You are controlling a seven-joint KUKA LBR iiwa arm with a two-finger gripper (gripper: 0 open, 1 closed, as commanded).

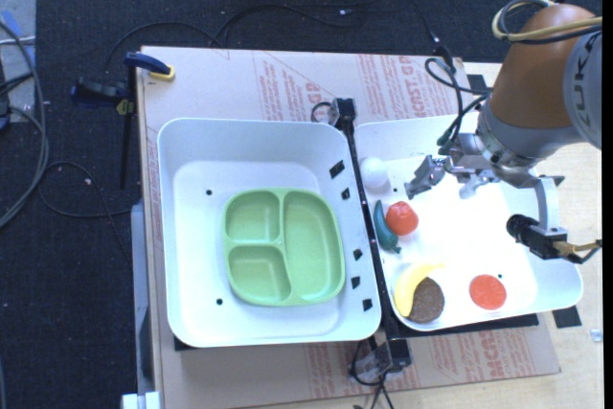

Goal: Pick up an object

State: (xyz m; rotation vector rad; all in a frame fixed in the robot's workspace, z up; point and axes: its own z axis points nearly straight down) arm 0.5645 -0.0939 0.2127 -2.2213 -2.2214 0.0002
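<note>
The gripper [433, 173] hangs with fingers apart and empty over the right bin [536, 287], just beside the tomato [402, 218] near the bin's left edge; no pick made yet

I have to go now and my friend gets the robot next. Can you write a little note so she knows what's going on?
Gripper: over the right bin, holding nothing I can see.
Right bin: red ball beside a teal piece, white ball, banana touching a brown round thing, orange disc.
Left bin: green divided plate.
Done: nothing picked up.
Left: grab one object; the red ball looks nearest.
</note>
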